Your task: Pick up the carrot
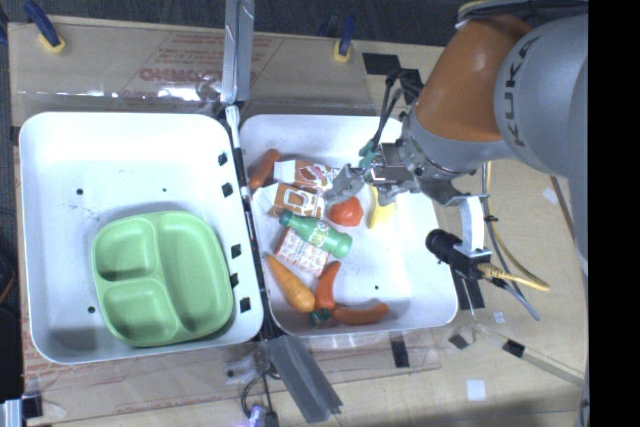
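Orange tapered carrot (290, 283) lies in the right shallow white bin (425, 300), near its lower-left corner, pointing diagonally up-left, apart from the gripper.

Count, right bin: one carrot; just beside it one orange-red chili-shaped pepper with green stem (326, 289), standing nearly upright in the view; one brown-red sausage-like piece (360, 314) along the bottom wall; one green bottle with white label (315, 232); one red-and-white patterned packet (301, 251) under the bottle; one brown snack packet (298, 200); one reddish sausage-like piece (263, 168) at the upper-left wall; one red round tomato-like item (346, 211); one small yellow item (380, 213), shape unclear, possibly a banana piece.

Count, left shallow white bin (60, 155): one light-green three-compartment plastic tray (160, 277).

Arm: grey KUKA arm with orange band (500, 95) reaches in from the right, wrist bent down over the upper-middle of the right bin. Gripper (362, 180) sits just above the tomato-like item and beside the yellow item. Finger spread is not resolvable at this angle; nothing is seen between them.

Both bins rest side by side on the tan tabletop (560, 315).
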Robot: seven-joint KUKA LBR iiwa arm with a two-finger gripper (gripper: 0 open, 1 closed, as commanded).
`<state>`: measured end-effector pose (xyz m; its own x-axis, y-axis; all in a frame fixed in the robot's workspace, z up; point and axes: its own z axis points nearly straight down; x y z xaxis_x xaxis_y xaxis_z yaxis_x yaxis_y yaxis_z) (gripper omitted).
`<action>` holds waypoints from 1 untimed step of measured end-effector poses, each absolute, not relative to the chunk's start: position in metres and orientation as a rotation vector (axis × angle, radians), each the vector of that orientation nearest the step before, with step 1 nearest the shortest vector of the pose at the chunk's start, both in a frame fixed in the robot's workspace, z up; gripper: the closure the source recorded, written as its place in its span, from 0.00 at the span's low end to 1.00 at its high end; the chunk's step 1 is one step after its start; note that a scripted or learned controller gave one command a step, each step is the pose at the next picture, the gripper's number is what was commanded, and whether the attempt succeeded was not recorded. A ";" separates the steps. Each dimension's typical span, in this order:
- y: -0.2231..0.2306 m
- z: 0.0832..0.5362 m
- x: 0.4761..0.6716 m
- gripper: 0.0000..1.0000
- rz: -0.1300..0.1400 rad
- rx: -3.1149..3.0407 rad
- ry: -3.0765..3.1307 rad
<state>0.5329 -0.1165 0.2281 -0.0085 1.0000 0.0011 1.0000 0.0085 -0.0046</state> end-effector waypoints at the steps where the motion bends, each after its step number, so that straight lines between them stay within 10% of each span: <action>1: 0.012 0.191 0.496 0.00 0.006 -2.226 -2.212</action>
<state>0.4965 0.0120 0.1906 0.0061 1.0000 -0.0003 1.0000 -0.0061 -0.0050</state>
